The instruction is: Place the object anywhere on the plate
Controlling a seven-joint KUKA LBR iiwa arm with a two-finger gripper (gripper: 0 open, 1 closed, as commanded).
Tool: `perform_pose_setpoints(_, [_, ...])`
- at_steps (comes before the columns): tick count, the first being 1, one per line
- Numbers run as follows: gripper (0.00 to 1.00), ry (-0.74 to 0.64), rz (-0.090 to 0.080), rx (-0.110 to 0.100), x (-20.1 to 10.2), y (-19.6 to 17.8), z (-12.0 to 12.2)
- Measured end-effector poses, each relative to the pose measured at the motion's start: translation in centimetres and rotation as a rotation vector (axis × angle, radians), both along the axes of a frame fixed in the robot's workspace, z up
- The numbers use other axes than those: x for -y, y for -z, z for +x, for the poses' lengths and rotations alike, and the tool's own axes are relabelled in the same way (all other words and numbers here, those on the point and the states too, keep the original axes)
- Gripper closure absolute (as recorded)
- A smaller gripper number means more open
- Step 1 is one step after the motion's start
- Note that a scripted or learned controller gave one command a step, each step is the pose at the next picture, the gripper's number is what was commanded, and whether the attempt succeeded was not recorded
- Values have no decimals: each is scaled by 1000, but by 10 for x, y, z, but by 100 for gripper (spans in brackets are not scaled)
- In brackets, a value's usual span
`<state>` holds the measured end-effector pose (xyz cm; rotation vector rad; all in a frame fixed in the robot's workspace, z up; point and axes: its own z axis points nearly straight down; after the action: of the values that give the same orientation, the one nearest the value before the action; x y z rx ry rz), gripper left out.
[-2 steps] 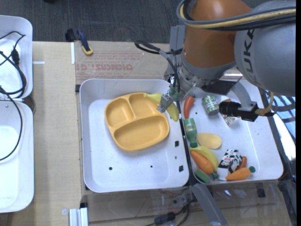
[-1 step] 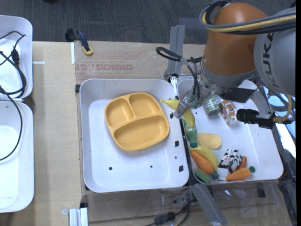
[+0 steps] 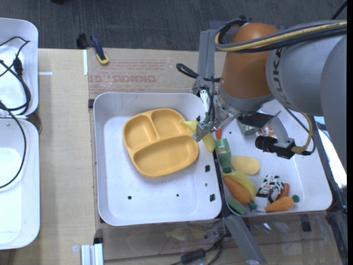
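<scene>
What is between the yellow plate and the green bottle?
In the camera view, a small yellow toy and the end effector sit between the plate and the green bottle, over the bins' shared edge.

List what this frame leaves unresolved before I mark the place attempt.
- Gripper: its tips merge with a yellow object at the plate edge; grasp unclear.
- Yellow object: too small to identify, partly behind the gripper.
- Right bin: the arm covers its far part.
- Toy pile: items overlap, some unidentifiable.
</scene>
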<state>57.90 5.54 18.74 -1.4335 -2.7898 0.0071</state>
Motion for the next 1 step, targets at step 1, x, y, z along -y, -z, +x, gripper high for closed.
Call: perform_pose_setpoints(1, [100, -140, 0, 4, -13, -10, 57])
